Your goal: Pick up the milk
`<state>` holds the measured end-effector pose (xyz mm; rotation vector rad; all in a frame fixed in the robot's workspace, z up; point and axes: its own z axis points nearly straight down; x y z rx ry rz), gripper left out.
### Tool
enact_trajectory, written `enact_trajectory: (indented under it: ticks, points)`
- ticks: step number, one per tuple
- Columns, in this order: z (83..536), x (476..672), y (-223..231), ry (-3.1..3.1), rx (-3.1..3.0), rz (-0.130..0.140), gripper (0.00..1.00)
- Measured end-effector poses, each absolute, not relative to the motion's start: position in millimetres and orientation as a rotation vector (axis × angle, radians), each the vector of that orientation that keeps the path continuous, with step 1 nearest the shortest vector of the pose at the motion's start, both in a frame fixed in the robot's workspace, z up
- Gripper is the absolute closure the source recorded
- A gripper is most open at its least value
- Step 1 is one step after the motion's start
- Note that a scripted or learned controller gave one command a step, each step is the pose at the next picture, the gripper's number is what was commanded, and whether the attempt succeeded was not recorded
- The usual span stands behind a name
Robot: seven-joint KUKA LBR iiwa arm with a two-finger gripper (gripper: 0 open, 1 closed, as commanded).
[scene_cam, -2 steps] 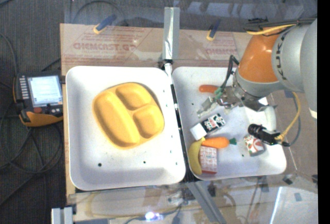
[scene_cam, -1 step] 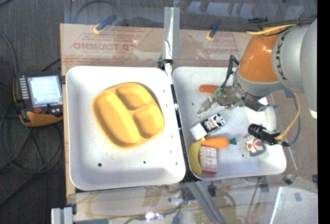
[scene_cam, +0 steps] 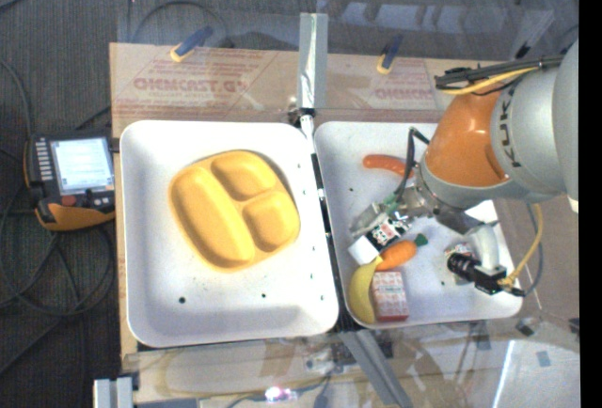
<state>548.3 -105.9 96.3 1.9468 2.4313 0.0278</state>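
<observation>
The worktop carries two white bins side by side. The left bin (scene_cam: 150, 303) holds a yellow divided tray (scene_cam: 235, 207), lying near its centre at a slant. The right bin (scene_cam: 348, 145) holds the remaining items. The milk (scene_cam: 378, 238), a small carton, lies tilted near the bin's left wall, its white end toward the lower left. An orange carrot (scene_cam: 398, 253) lies just beside it, touching or nearly touching its lower edge. A banana (scene_cam: 359, 291) and a pink box (scene_cam: 389, 294) lie together at the bin's front edge. A second orange piece (scene_cam: 384, 164) lies toward the bin's rear. The arm (scene_cam: 489, 143) reaches in from the right. The gripper (scene_cam: 406, 206) sits directly above the milk's upper end. Whether the jaws are apart or together cannot be told.
</observation>
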Motion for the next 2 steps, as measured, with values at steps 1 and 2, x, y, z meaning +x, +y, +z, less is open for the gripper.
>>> enact_trajectory:
  ticks: [1,2]
  points:
    - [100,544.7,-106,2.440,1.954,0.017,1.00]
    - [181,515.2,-37,2.211,2.240,-0.008,1.00]
